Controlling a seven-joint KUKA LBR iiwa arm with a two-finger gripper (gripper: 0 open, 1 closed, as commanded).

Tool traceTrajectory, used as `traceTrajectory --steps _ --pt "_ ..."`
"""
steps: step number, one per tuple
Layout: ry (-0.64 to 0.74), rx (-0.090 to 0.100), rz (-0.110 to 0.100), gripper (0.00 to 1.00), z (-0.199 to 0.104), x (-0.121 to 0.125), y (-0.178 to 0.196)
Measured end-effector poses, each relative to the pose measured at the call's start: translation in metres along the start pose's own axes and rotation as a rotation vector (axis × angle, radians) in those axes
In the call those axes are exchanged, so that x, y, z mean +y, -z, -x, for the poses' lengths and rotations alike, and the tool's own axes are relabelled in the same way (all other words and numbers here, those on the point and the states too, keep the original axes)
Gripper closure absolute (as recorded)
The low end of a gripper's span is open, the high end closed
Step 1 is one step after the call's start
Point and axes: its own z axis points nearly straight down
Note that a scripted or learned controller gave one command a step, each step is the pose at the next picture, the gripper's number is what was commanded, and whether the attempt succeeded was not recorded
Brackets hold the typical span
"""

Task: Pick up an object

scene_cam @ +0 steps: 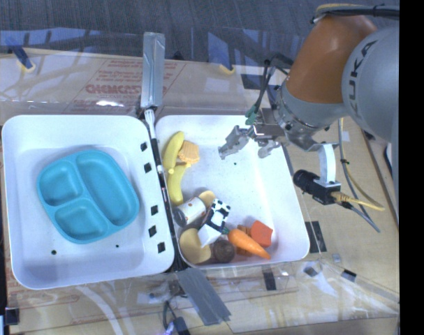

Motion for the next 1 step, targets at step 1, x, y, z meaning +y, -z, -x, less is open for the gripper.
traceTrajectory --steps 1 --pt "0.117 0.002 -0.009 0.00 -0.0196 0.0234 -0.1396"
